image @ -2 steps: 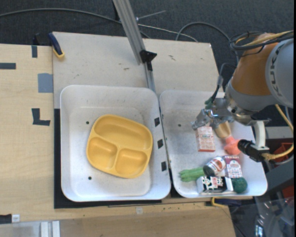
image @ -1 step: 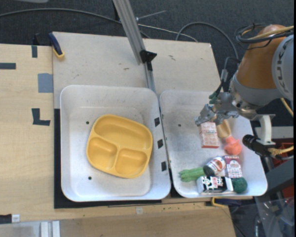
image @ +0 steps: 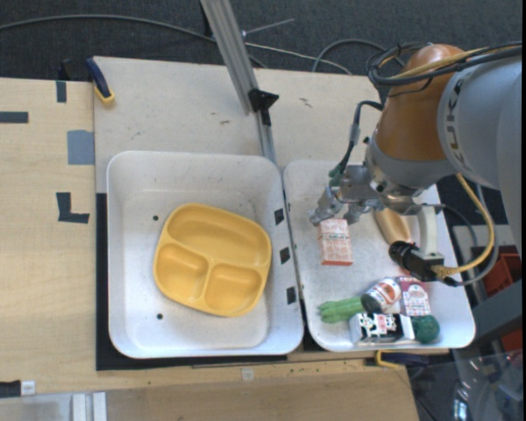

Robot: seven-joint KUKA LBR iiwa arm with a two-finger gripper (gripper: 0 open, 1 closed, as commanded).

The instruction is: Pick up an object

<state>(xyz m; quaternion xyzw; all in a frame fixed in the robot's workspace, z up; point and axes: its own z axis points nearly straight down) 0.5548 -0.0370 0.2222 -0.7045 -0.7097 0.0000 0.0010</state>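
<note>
Low in the frame's lower right, a small clutter (image: 390,312) of packets fills the right bin (image: 309,261). Above it, mid-bin, lies a carton (image: 336,240): light, stiff, crushable; grip its long sides. Pincer (image: 330,209) hovers just above; state indiscernible.

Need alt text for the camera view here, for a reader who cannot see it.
A grey robot arm with an orange band lowers its gripper over a small red-and-white carton in the right white bin, where other small packaged items cluster at the near edge. The left white bin holds a yellow divided plastic tray.
</note>
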